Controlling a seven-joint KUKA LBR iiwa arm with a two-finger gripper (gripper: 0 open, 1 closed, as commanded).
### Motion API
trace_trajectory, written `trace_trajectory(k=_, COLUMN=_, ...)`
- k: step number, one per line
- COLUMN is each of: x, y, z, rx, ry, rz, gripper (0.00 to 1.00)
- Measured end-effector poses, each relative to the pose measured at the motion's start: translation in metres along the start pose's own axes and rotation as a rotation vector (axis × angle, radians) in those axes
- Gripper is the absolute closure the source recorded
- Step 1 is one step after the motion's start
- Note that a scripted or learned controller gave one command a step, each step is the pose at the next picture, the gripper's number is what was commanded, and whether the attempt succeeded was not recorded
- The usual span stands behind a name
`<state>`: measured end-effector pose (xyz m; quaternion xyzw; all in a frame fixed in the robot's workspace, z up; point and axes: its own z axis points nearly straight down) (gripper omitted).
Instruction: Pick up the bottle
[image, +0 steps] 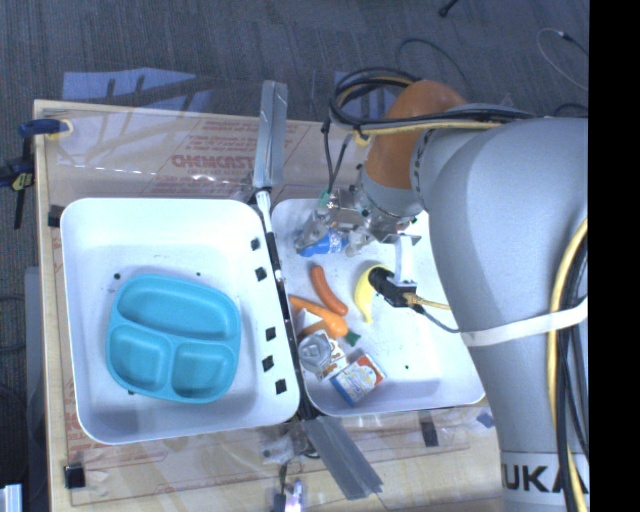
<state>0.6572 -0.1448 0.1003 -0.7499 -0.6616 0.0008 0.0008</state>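
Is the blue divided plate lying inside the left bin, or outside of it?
Inside. The blue divided plate lies flat on the floor of the left bin, with the bin's white walls around it.

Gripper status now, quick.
Gripper: low over the far end of the right bin, at the bottle; open or closed cannot be told.
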Motion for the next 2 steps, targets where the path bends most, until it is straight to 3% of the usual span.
trace_trajectory(k=1, x=0.001, y=-0.004, z=-0.005, rx=0.018, ry=0.000, rz=-0.005, gripper=1.00)
trace_trajectory(k=2, x=0.034, y=-0.017, z=-0.079, rx=0.000, ry=0.000, rz=0.067, gripper=1.00)
